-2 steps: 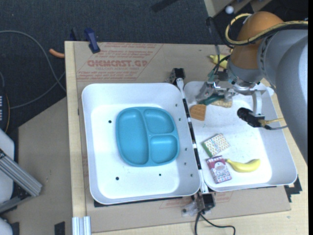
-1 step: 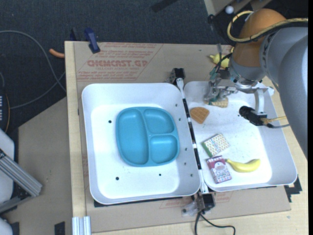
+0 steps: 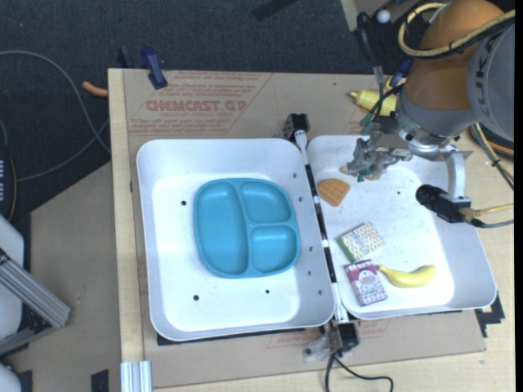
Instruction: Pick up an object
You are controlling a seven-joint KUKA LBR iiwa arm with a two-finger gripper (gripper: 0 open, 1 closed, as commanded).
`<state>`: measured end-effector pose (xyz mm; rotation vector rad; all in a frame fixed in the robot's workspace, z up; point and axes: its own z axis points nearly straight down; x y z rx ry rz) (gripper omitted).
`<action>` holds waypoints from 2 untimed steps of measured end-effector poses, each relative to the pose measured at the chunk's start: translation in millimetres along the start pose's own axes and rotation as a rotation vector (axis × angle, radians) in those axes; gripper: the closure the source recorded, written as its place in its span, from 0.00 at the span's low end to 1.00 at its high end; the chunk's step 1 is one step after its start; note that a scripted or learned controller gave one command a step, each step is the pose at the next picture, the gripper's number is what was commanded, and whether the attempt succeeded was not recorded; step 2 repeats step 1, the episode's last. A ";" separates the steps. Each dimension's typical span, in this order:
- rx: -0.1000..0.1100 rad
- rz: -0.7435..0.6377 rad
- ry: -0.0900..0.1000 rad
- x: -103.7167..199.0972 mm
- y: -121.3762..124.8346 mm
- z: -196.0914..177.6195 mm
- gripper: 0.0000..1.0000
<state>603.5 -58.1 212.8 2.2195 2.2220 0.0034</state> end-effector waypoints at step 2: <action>0.001 0.000 0.000 51.3 40.7 28.5 1.00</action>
